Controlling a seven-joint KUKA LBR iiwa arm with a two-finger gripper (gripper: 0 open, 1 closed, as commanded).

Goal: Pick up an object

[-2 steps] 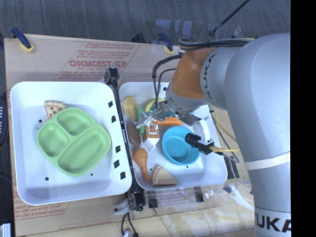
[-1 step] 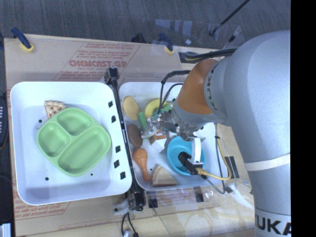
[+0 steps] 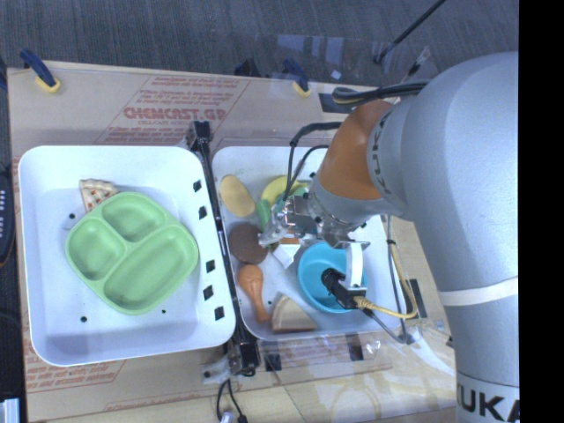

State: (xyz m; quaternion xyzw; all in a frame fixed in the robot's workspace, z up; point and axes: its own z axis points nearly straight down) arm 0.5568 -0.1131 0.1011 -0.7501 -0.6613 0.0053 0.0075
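My gripper point(image 3: 280, 226) reaches down into the right bin point(image 3: 231, 161), in the middle of a crowd of toy food. Right around it lie a yellow piece point(image 3: 236, 195), a green and yellow piece point(image 3: 275, 192), a brown round disc point(image 3: 248, 243), an orange drumstick-shaped piece point(image 3: 253, 283) and a tan wedge point(image 3: 289, 314). A blue bowl point(image 3: 319, 276) sits just right of the gripper, partly under the wrist. The arm's body hides the fingertips and whatever lies beneath them.
The left bin point(image 3: 44, 170) holds a green divided plate point(image 3: 132, 250) with a pizza-slice toy point(image 3: 94, 191) at its upper left edge. A black divider with clips point(image 3: 210, 227) runs between the bins. Cables point(image 3: 388, 309) trail by the right bin's lower corner.
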